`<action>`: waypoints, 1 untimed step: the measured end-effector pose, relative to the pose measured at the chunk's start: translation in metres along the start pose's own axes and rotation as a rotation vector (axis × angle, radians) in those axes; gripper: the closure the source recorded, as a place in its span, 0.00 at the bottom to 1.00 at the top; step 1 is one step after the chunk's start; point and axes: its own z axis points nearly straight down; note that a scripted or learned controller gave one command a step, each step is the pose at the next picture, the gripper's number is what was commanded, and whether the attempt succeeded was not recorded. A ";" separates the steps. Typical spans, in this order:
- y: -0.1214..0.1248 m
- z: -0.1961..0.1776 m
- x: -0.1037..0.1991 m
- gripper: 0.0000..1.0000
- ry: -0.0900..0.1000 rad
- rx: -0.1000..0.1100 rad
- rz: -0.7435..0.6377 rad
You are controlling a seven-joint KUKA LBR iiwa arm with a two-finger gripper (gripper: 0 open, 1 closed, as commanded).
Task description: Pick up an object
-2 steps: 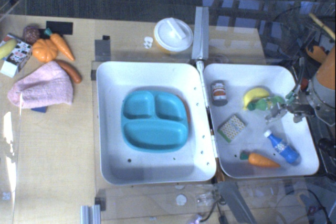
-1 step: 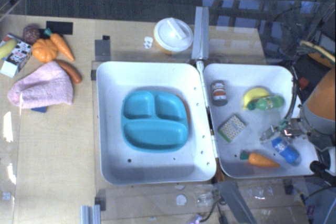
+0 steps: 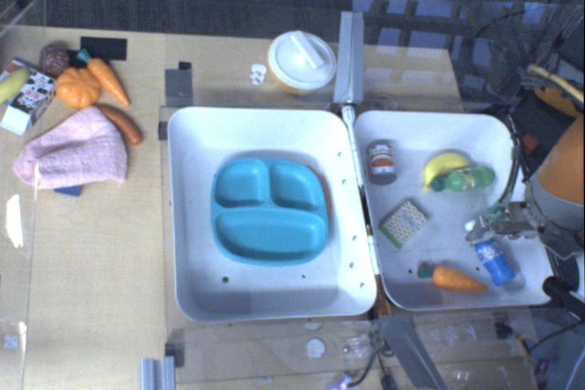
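Camera view has the gripper (image 3: pixel 494 226) down near the right edge of the right bin (image 3: pixel 402 128), right over a small blue bottle (image 3: pixel 494 262), with a toy carrot (image 3: pixel 454 279) just beside it along the front edge. Whether its grasp is spread or closed, I cannot tell. Best play, I'd judge: centre squarely over the bottle, steer clear of the carrot, clamp firmly, then lift straight.

Two shallow white bins (image 3: pixel 183 196) (image 3: pixel 411 131) on the bench, one blue divided plastic tray (image 3: pixel 270 210), two orange toy carrots (image 3: pixel 454 279) (image 3: pixel 110 79), one yellow banana (image 3: pixel 443 165), one small can (image 3: pixel 380 162).
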 end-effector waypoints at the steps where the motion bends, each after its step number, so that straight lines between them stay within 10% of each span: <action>1: 0.029 -0.080 0.054 1.00 0.002 0.007 -0.104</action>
